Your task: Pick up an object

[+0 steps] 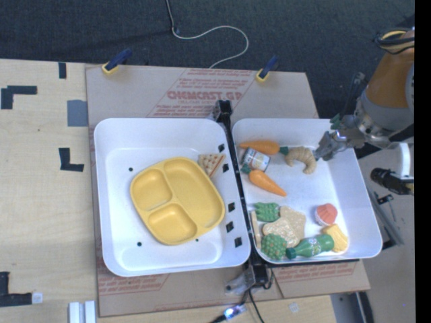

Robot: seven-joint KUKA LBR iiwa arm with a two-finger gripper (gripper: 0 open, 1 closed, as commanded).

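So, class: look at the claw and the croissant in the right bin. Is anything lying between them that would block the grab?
Nothing visible does. The claw sits at the upper right of the right bin, right beside the croissant. The small can and the two carrots lie on the croissant's far side, away from the claw.

Two shallow white bins sit side by side on a cardboard sheet (pixel 202 93) laid on the table (pixel 40 194). The left bin (pixel 111 140) holds a yellow divided plate (pixel 176 199) with a small waffle-patterned cracker (pixel 211 162) touching its far right edge. The right bin (pixel 357 200) holds two toy carrots (pixel 267 182), a small can (pixel 256 159) between them, a tan croissant (pixel 301 157), a red-and-white piece (pixel 326 214), green vegetables (pixel 267 212) and a green bottle (pixel 310 247). The grey arm reaches in from the right, and its hand (pixel 328 145) hangs over the bin's far right corner, just beside the croissant.
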